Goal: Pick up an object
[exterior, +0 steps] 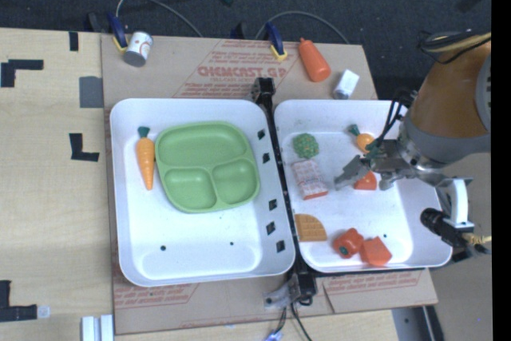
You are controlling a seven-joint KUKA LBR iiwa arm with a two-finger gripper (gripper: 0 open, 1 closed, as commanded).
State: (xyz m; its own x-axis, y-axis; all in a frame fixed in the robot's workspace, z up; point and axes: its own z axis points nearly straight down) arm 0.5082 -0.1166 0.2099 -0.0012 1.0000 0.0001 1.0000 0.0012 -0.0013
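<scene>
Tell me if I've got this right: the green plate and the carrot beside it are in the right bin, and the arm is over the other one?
Not quite. The camera view shows the green plate and the carrot in the left bin, not the right. The arm is over the other one, the right bin, as you said.

My arm (447,112) is grey with an orange band; black cables run to my dark metal gripper (363,172).
</scene>
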